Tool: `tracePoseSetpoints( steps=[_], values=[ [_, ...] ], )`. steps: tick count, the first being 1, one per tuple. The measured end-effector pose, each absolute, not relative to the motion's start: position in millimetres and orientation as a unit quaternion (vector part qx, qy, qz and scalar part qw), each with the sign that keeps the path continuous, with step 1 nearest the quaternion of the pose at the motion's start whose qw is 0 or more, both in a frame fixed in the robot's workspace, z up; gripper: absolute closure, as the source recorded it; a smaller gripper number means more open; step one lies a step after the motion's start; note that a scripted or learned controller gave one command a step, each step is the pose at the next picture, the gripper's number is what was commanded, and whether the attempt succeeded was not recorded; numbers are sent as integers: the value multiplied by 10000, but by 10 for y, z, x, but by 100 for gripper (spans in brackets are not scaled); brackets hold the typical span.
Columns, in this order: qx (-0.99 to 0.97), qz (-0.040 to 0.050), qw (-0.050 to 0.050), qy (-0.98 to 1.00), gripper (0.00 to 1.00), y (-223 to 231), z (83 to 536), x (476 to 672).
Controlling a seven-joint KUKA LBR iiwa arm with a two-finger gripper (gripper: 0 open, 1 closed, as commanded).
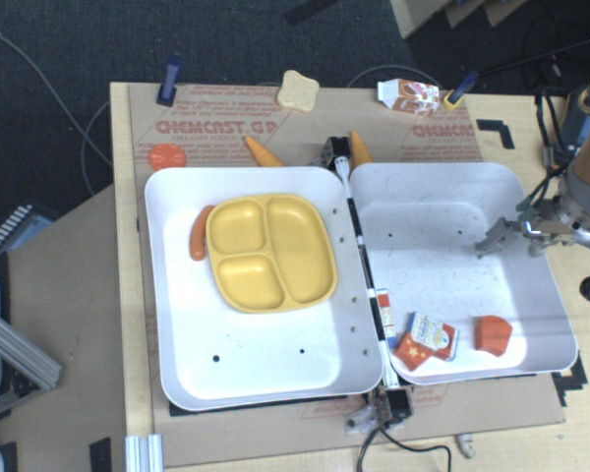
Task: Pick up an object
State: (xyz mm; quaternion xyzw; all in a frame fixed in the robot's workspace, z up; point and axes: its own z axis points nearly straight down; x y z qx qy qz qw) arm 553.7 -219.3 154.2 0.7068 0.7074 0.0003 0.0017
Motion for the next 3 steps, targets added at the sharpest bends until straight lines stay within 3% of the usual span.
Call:
tracePoseSetpoints(
  steps=[1, 2, 3],
  values=[
    [7063, 9, -48, 7079, 0, -2202, 863, 5092],
    [7075, -1, -3, 7068, 0, -2240, 1352, 4791],
    [7066, 3, 2, 7076, 0, -1624, 1968, 4796]
  ],
)
